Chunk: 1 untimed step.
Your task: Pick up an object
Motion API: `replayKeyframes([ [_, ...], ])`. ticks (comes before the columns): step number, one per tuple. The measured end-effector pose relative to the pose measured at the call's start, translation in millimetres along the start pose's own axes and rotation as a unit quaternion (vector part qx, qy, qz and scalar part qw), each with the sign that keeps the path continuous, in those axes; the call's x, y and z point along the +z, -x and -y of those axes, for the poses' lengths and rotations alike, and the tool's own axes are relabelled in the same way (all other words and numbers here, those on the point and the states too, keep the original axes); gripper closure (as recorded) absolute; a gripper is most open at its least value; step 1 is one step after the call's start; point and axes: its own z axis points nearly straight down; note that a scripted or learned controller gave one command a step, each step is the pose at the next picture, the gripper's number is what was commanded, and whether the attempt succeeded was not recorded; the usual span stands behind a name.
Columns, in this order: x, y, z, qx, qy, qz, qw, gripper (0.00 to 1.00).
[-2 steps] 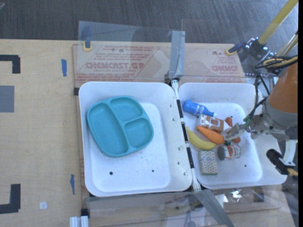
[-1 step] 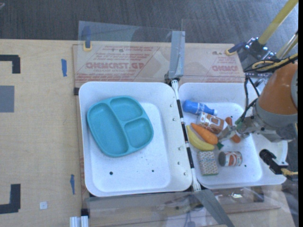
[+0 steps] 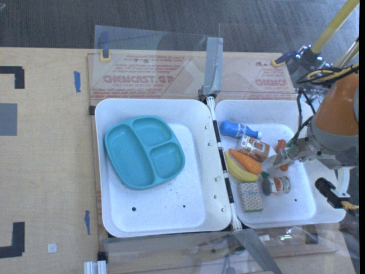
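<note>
The right bin (image 3: 302,207) holds several small items: a blue bottle (image 3: 238,130), a brown and white carton (image 3: 254,147), an orange carrot (image 3: 246,160), a yellow banana (image 3: 238,173), a small can (image 3: 278,185) lying on its side and a speckled green block (image 3: 250,197). A small red-orange piece (image 3: 280,146) lies just past the carton. My gripper (image 3: 283,161) hangs low over the middle of this bin, between the carton and the can, right of the carrot's thick end. I see nothing lifted off the bin floor.
The left bin (image 3: 120,210) holds a teal divided plate (image 3: 145,151) at its upper left. A ridge (image 3: 219,158) separates the two bins. Cables and a yellow pole (image 3: 336,21) stand at the upper right, behind the orange-banded arm (image 3: 337,110).
</note>
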Motion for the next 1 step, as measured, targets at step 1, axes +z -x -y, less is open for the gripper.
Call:
replayKeyframes([
  [1, -121.2, -76.2, -66.2, -0.021, -0.003, -0.002, 0.9998, 1.0],
])
